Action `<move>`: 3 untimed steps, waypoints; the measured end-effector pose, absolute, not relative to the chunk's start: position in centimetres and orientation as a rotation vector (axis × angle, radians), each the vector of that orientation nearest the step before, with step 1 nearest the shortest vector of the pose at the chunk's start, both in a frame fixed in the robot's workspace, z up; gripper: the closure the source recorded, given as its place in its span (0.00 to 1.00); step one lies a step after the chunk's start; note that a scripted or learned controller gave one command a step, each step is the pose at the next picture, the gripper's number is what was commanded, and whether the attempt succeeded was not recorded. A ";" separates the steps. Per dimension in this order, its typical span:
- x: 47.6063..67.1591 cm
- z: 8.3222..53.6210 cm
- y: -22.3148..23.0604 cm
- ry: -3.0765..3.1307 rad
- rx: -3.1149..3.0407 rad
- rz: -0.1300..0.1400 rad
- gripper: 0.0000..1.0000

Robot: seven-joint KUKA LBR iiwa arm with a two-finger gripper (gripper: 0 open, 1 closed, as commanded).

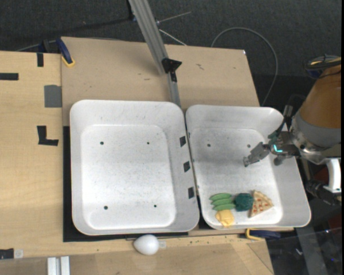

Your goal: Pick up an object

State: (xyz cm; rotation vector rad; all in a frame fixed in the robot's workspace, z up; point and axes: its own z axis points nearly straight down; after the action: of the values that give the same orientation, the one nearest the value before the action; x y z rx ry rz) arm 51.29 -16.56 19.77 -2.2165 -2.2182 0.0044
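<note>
2 white bins on wooden bench; dark floor behind.

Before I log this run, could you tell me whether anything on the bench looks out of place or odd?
One thing stands out: a white egg-shaped object lies on the bench outside the bins, just past the left bin's near rim. The toy foods, including the pizza slice, sit crowded in the right bin's near corner.

The right bin has bare floor across its far and middle parts. Toys crowd its near edge, close against the wall.
</note>
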 end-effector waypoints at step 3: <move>50.6 9.1 -17.2 -2.217 -2.216 0.007 0.00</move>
State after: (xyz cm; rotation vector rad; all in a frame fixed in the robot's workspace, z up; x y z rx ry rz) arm 50.63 -17.22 9.11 -2.2164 -2.2168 0.0075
